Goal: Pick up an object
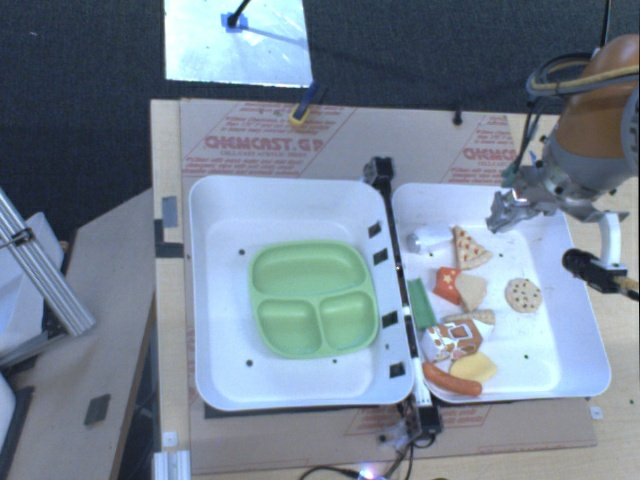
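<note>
Overhead, slant view of two white bins side by side. Left bin (215, 268) holds a green divided plate (308, 300) with three compartments. Right bin (570, 363) holds the toy food.

Contents of right bin, clustered along its left half: pizza slice (468, 247), upright of centre; small white piece (430, 236) just left of it; orange-red wedge (447, 284) touching a pale bread-like piece (470, 291); green strip (420, 304) lying along the divider; gingerbread-house piece (455, 339); yellow piece (474, 367) touching a sausage (451, 380) near the front wall. Chocolate-chip cookie (522, 294) sits apart, toward the middle.

Gripper (505, 211) hangs over the bin's back right area, just beside the pizza slice and above it. Nothing visible between its tips. Open or closed: cannot tell, the metal parts blur together at this angle.

Progress, my reading: pick not yet made. All pieces rest on the bin floor; none lifted. Remaining: choose a target, descend, close, raise. Pizza slice is nearest, cookie next.

Hard to make out: gripper height above the floor; identity of the white piece and the yellow piece. Arm's upper links (600, 118) are cut off at the frame's right. A dark fitting (590, 266) on the arm overlaps the bin's right wall.
</note>
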Tool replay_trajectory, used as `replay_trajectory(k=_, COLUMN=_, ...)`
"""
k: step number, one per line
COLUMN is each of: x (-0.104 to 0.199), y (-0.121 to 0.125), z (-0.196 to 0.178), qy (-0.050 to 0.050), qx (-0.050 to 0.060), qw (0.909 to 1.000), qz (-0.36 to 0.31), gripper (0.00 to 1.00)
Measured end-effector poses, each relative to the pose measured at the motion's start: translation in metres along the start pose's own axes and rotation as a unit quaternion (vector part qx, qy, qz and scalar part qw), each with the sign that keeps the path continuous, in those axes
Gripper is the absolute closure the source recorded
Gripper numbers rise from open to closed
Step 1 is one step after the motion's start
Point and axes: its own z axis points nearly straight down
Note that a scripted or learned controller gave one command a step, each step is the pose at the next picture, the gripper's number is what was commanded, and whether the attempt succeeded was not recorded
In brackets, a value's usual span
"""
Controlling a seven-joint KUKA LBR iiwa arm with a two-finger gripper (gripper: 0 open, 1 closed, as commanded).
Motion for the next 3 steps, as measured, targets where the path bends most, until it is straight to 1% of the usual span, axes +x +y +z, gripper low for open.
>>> replay_trajectory(k=1, x=0.0, y=0.001, z=-0.018, qy=0.0, qx=0.0, qw=1.0, qz=-0.002, gripper=1.0)
replay_trajectory(k=2, x=0.049, y=-0.002, z=-0.022, qy=0.001, qx=0.002, qw=1.0, qz=-0.005, gripper=1.0)
replay_trajectory(k=3, x=0.107, y=0.012, z=-0.028, qy=0.002, qx=0.001, qw=1.0, qz=-0.006, gripper=1.0)
